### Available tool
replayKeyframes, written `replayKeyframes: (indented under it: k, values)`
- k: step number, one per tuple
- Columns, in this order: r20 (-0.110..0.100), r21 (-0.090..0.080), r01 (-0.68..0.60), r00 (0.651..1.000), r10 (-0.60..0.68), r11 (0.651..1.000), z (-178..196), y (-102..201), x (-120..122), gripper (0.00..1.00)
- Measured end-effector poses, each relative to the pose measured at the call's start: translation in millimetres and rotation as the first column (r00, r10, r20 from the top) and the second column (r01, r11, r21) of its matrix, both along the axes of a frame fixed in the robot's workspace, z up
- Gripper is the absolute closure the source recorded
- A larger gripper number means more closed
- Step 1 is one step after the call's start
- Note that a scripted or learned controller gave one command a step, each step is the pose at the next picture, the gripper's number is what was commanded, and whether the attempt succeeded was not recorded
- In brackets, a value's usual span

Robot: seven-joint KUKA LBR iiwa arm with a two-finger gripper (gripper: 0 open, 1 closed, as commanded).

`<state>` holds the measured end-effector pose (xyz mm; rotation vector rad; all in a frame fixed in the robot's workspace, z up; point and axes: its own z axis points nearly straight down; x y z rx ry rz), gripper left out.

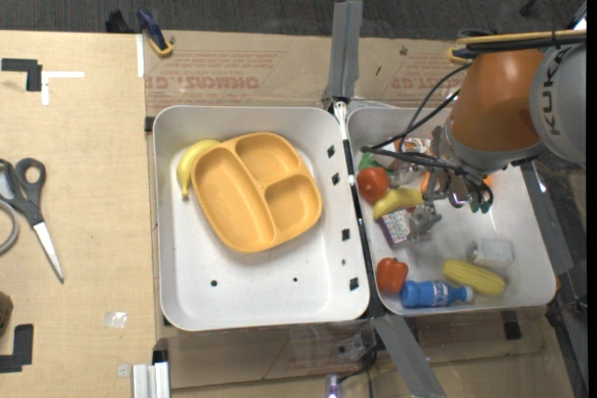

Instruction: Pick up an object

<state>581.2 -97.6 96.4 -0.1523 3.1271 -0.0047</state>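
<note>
Right bin (522, 294), hand (424, 217) touching purple packet (396, 226)

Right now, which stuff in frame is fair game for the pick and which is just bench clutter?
Job, right bin:
gripper
red tomato
yellow item
purple packet
red pepper
blue bottle
corn cob

Possible pickables, left bin:
orange divided tray
banana

Lying about:
scissors
blue clamp
</note>
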Motion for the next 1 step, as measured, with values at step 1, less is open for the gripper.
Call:
replayKeyframes:
  k: [1]
  values:
    - [0.000, 0.002, 0.038, 0.999, -0.038, 0.999, 0.3, 3.4, 34.4, 0.00]
